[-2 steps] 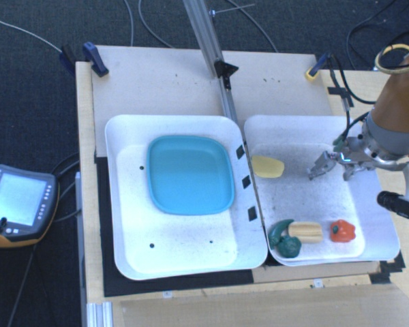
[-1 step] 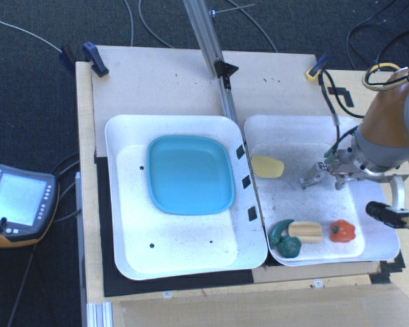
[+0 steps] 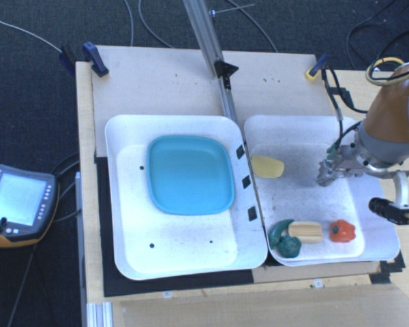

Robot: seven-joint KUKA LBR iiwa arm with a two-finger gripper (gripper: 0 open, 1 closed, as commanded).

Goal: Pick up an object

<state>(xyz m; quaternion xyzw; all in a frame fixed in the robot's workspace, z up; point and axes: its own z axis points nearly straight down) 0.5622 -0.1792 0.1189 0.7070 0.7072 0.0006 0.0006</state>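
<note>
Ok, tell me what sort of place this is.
Most likely a robotics lab test bench. A robot arm reaches over two white bins holding toy food, a teach pendant lies on the dark carpet, and cables trail around.

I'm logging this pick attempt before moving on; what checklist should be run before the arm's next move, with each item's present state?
1. Gripper over the right bin: ok.
2. Finger state: cannot tell.
3. Object already between the fingers: cannot tell; none visible there.
4. Targets free to reach: ok; yellow piece lies alone, red tomato-like toy stands apart.
5. Crowding: not ok for the tan block, touching the green toy.
6. Blue plate in the left bin, away from the arm: ok.
</note>
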